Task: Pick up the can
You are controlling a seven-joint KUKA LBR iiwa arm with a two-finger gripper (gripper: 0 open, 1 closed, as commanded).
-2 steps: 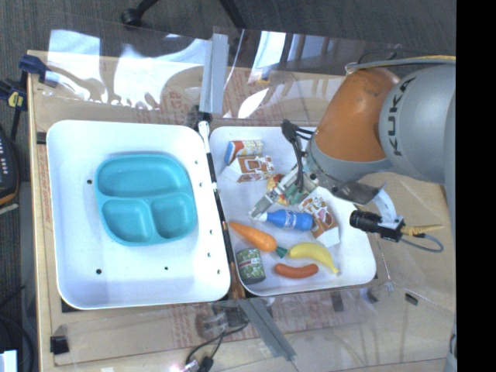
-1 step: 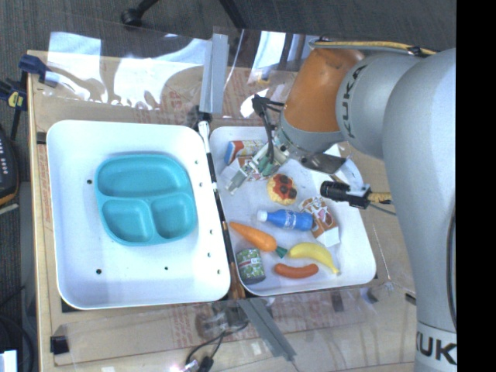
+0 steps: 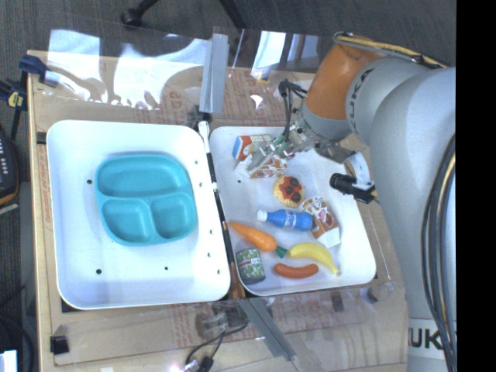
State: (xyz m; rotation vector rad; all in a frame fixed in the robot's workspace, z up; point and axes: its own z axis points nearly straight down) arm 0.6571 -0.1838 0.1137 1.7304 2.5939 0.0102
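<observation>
Can [image 3: 250,264] stood at the lower-left corner of the right bin [image 3: 358,242], beside the carrot [image 3: 253,236]. Gripper [image 3: 273,152] sat at the bin's upper end over a carton [image 3: 246,147]; I couldn't tell its state. Approach stage, I judged; next it must travel down-frame to the can.

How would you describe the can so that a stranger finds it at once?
Look in the right bin, at its front left corner. The can stands there beside the carrot. It is the one short dark green cylinder among the toy foods.
</observation>
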